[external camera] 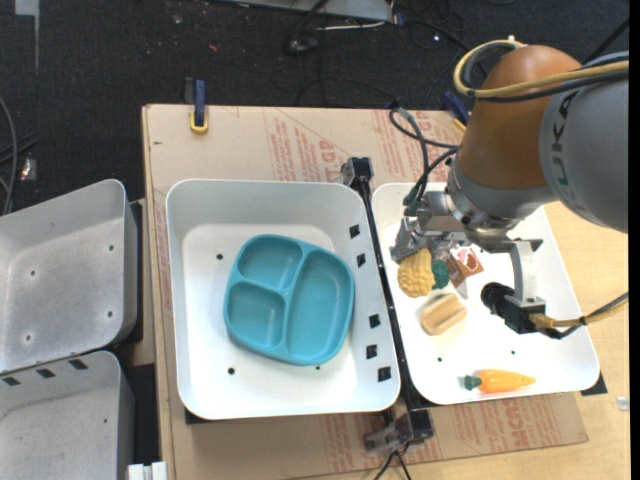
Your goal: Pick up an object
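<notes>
A dark floor strewn with cables surrounds a brown cardboard-topped counter [260, 138] that carries 2 shallow white bins side by side. The left white bin [200, 368] holds a turquoise plastic plate with 3 compartments [290, 298], lying flat near its middle. The right white bin [560, 368] holds several toy foods: a yellow corn cob [415, 275] near its left side, a tan bread-like piece [442, 314] just below it, a small red and white packet [466, 261] beside the corn, and an orange carrot [497, 379] lying near the front edge, well apart from the rest. The grey arm with its orange band reaches over this bin, and its claw [428, 236] hangs just above the corn cob; whether it is open or closed cannot be told.
</notes>
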### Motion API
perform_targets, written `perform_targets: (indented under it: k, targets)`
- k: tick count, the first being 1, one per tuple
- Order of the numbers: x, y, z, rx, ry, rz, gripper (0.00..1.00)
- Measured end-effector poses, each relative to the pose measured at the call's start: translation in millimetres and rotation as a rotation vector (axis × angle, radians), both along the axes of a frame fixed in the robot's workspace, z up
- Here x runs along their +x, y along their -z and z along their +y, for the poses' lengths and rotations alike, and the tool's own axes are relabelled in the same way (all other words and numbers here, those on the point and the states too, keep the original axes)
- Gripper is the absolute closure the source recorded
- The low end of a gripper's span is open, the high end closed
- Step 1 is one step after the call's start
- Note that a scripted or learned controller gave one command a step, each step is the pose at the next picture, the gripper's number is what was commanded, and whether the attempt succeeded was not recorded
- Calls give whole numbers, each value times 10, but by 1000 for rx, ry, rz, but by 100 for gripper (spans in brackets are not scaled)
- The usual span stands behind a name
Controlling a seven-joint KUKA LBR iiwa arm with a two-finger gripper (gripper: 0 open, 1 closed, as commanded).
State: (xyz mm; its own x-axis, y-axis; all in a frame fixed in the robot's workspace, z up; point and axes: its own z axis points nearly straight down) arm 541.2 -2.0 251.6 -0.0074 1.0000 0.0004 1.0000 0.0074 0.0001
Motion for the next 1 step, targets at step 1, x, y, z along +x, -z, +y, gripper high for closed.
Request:
perform_targets:
  k: [1]
  targets:
    - [304,88,354,0,1,-2,100]
